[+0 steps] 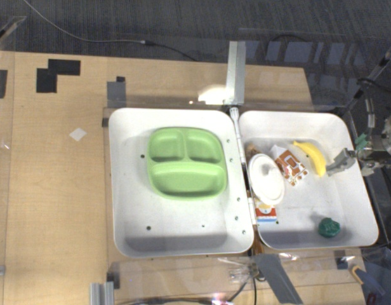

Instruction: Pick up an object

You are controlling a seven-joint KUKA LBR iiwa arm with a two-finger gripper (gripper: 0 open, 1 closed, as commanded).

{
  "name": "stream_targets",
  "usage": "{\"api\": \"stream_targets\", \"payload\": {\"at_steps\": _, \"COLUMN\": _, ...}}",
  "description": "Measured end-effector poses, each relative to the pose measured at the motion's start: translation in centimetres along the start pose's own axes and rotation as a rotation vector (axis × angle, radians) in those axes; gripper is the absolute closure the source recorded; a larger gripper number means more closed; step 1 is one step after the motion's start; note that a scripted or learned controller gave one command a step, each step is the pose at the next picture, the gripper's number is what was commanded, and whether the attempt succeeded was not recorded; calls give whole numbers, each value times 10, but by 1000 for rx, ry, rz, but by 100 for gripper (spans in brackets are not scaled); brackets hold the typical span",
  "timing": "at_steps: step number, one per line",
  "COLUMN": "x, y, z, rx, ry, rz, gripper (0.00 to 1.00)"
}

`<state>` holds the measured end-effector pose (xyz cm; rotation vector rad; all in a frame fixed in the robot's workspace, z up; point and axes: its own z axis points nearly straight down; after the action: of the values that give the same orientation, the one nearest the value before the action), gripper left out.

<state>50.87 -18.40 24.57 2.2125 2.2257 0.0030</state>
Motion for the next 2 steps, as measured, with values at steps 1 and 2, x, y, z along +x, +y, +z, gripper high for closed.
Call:
{"api": "stream_targets", "payload": {"at_steps": 1, "x": -1, "y": 13, "z": 26, "rx": 1, "ry": 1, "rz": 149, "gripper": 0}}
{"api": "stream_targets", "payload": {"at_steps": 2, "x": 1, "y": 73, "z": 139, "rx": -5, "ry": -1, "rz": 484, "gripper": 0}}
